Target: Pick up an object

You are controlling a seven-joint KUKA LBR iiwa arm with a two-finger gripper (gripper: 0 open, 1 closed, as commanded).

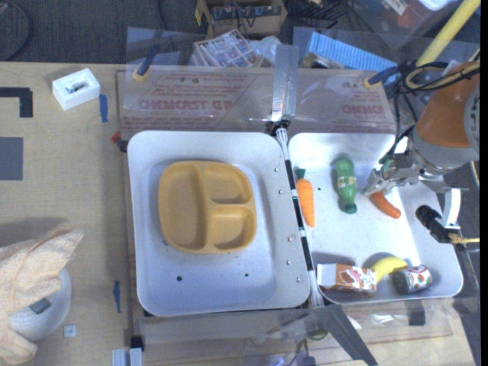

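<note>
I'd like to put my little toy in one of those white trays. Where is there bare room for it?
Left bin: bare floor below and around the yellow divided plate, widest along its front edge. Right bin: a bare patch mid-floor, bordered by the carrot, green bottle and the banana below. It is crowded along the front, by the carton and can, and near the gripper.

Matt yellow plastic tray (206, 206), smooth white plastic bins (145, 227) (slightly glossy), glossy green bottle (345, 183), crumpled cloth (34, 261)
</note>
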